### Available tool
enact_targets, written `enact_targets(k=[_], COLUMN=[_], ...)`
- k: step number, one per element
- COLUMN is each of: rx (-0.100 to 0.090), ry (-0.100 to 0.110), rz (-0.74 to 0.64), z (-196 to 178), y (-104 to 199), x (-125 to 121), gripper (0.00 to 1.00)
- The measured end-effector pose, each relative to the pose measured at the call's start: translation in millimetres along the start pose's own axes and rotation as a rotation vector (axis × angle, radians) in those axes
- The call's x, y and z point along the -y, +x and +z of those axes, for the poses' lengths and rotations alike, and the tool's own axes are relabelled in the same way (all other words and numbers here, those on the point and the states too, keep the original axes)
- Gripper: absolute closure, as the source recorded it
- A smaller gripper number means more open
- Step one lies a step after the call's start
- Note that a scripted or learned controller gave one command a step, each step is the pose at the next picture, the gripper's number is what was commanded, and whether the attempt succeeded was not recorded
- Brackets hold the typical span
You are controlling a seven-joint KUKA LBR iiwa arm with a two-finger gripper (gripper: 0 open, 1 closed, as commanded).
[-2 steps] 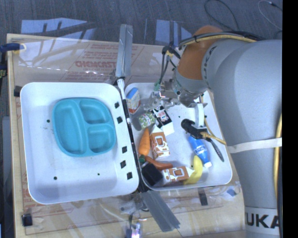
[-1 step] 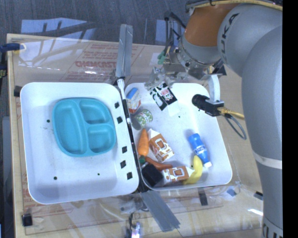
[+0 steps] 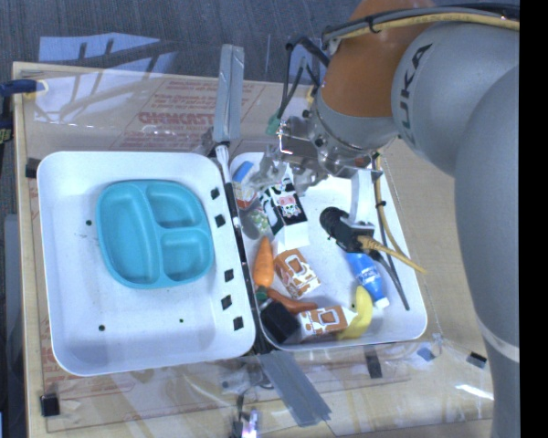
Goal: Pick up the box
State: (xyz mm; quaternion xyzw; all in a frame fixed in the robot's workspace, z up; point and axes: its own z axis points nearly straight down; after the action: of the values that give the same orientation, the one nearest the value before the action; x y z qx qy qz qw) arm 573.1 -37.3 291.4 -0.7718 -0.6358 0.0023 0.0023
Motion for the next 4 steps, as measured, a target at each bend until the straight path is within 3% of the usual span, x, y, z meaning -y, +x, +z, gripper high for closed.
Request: enact_targets(k=[1, 2, 3, 4], rx=[0.001, 0.0, 0.0, 0.001], ry=[-0.001, -0.004, -0.003, -0.003], rz=[0.148, 0.229, 0.323, 0.56], z=[1.1, -22.5, -83.0, -93.2], y=[-12.0, 50.0, 94.6, 98.2], x=[73.0, 103.8, 110.0, 118.1], gripper=[1.0, 1.0, 1.0, 1.0])
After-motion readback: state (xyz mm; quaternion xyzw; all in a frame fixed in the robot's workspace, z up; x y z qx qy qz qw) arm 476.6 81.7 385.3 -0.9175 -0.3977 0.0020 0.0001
